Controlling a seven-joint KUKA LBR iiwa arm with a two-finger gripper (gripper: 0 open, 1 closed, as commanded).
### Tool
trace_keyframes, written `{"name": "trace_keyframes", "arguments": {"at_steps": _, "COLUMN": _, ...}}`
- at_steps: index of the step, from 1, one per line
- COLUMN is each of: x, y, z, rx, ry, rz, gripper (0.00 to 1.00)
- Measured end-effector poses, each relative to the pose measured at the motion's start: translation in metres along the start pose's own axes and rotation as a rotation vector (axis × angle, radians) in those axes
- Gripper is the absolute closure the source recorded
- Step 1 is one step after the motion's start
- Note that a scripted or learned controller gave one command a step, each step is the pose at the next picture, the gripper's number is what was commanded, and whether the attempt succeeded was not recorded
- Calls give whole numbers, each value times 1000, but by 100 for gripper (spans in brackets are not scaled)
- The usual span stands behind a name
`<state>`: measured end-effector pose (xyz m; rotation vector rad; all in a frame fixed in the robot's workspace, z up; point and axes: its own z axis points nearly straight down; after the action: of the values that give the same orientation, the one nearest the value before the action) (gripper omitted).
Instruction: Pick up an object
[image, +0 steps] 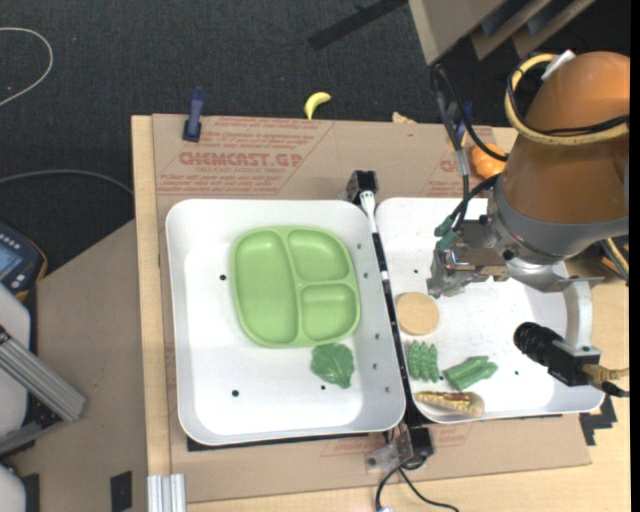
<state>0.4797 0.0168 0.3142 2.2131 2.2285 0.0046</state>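
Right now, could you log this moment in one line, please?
gripper: above right bin, near tan disc | holding: nothing seen

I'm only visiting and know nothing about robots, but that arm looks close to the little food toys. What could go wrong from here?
The gripper hangs just above the tan cookie, which lies flat, so the fingers might slide off it. The cookie also sits close to the bin wall, so a finger could bump it. The green toys crowd together nearby, so a low pass may knock them.
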Motion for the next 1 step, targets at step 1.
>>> {"name": "trace_keyframes", "arguments": {"at_steps": 1, "x": -17, "y": -2, "z": 66, "rx": 11, "ry": -2, "rz": 10, "gripper": 100}}
